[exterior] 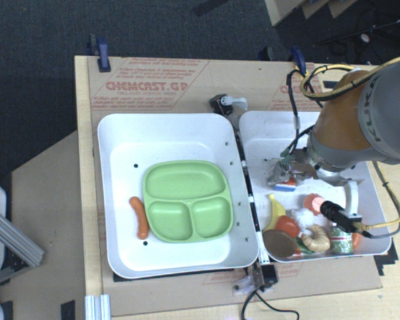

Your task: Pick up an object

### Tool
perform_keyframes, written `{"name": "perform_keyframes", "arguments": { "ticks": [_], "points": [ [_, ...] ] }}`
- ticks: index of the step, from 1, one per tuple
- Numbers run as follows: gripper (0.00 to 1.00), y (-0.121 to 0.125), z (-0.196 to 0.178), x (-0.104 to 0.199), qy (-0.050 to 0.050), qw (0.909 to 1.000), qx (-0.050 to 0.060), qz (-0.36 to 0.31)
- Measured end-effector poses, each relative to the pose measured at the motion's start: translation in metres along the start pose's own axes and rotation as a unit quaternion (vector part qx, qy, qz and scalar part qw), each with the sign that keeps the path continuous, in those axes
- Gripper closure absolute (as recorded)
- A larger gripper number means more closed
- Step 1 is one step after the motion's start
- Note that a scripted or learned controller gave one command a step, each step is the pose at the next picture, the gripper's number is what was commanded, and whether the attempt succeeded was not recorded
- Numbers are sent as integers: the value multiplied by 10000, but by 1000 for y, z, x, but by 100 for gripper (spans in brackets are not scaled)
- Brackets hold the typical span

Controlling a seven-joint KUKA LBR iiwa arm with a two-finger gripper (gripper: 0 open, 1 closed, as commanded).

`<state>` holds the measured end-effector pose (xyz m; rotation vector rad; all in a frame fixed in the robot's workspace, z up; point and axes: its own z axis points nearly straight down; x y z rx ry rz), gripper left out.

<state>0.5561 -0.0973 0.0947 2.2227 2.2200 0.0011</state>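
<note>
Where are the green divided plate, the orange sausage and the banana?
green divided plate (187,179): camera view, floor of its wide top compartment.
orange sausage (140,217): camera view, middle of its length, left of the plate.
banana (277,210): camera view, its yellow body, right bin.

The arm (367,122) comes in from the right, its orange band bulking large. It bends down and leftward, and the gripper (285,172) hangs low at its tip.
</note>
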Motion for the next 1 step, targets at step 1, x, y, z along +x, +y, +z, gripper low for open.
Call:
{"name": "perform_keyframes", "arguments": {
  "ticks": [1],
  "points": [
    [100,-17,-96,105,21,10000,-41,-63]
  ]
}}
